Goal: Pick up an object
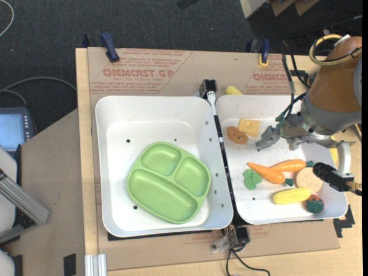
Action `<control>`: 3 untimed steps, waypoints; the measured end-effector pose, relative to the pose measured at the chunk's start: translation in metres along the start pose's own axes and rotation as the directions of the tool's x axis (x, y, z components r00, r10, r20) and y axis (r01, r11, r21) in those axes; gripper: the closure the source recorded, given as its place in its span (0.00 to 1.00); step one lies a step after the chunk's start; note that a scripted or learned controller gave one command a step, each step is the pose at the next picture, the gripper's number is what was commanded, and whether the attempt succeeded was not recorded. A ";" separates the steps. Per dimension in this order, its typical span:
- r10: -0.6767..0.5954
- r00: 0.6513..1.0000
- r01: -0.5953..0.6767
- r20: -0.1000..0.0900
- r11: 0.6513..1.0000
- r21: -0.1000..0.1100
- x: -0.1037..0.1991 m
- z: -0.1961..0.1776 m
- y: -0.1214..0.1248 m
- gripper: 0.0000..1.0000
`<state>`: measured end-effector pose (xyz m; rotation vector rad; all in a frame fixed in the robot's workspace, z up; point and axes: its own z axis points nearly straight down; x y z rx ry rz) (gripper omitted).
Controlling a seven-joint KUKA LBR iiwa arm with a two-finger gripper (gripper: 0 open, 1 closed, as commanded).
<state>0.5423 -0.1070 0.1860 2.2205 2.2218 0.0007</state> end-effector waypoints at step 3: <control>0.004 1.000 -0.004 0.000 1.000 -0.002 -0.013 0.099 -0.063 0.00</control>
